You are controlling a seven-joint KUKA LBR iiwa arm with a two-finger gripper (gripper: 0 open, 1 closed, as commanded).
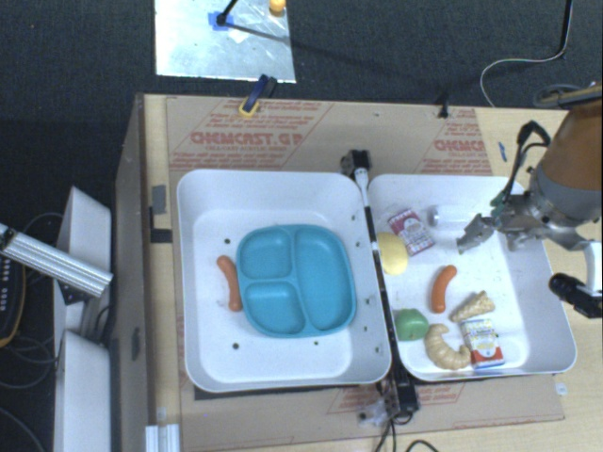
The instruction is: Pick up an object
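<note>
We are at the approach step: our hand [476,234] hovers over the right bin [556,342], and we cannot tell how far open it is or see anything held. Candidates lie just below: an orange sausage [442,288], a red-and-white packet [410,230], a yellow lemon [392,253]. Next, we judge, we must centre over one item and descend.

Cardboard sheet [283,135] under both bins. Shiny metal plate [221,26] on dark floor, small yellow ball [277,4] on it.
</note>
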